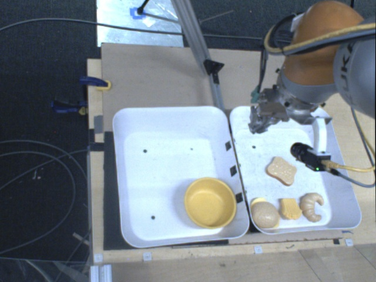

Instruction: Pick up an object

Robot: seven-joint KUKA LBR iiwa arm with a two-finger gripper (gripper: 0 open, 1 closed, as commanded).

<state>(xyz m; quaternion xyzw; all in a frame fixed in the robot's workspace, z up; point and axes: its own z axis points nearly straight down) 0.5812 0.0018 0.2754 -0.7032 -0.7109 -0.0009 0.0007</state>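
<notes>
You are looking down on the gripper [258,124], which is hanging over the 11 o'clock corner of the right bin [338,187], close to the wall it shares with the left bin [164,169]. It is showing as a dark, bunched shape from this angle, so you cannot tell how far it is open, and nothing is showing in its hold. The grey arm with its orange band is reaching in from 2 o'clock.

The things to pick are all lying toward the 6 o'clock half of the right bin, well apart from the gripper. A toast slice [281,170] is lying flat near the bin's middle, at 5 o'clock from the gripper. Along the near wall three more are sitting in a row: a round bun [265,214] at the 7 o'clock corner, a yellow cheese block [289,208] just beside it at 3 o'clock, and a croissant [312,206] next along, curled with its tips pointing to 3 o'clock.

In the left bin a yellow bowl [210,201] is standing upright at the 5 o'clock corner, close to the shared wall. A metal pole [194,34] is slanting across the brown surface [153,75] at 12 o'clock.
</notes>
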